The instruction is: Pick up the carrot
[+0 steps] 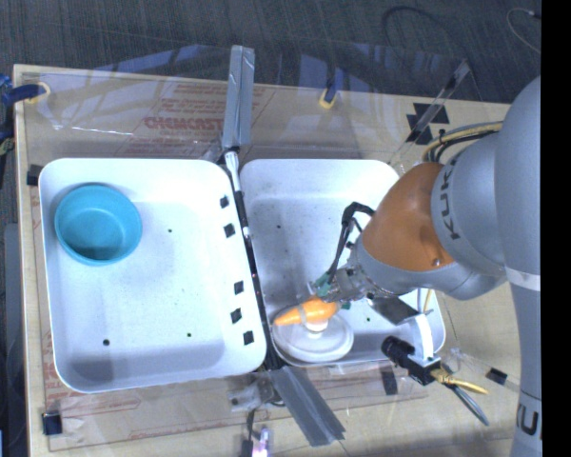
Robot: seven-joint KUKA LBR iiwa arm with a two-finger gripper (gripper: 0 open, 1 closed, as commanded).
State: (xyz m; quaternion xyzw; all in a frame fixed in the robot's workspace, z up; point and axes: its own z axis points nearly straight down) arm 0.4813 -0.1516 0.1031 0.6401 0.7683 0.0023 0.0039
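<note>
Carrot: we see the carrot point(306, 312) lying across a round white dish point(314, 343) in the right bin point(295, 184), at that bin's near edge, just right of the divider between the two bins.
Claw: the claw point(335, 287) sits just above and to the right of the carrot's thick end, touching or very nearly so. The orange wrist band hides most of it; we cannot tell its state, nor whether it has the carrot.
Other items: a blue bowl point(97, 222) stands in the left bin point(162, 350), well apart from the carrot, across the divider.
Step in hand: we judge this the approach or grasp phase; the carrot rests on the dish, not yet lifted.
Next move: we think it calls for a firm closure around the carrot's body, then a straight lift clear of the dish.
Risk: the tapered carrot may roll off the dish.
</note>
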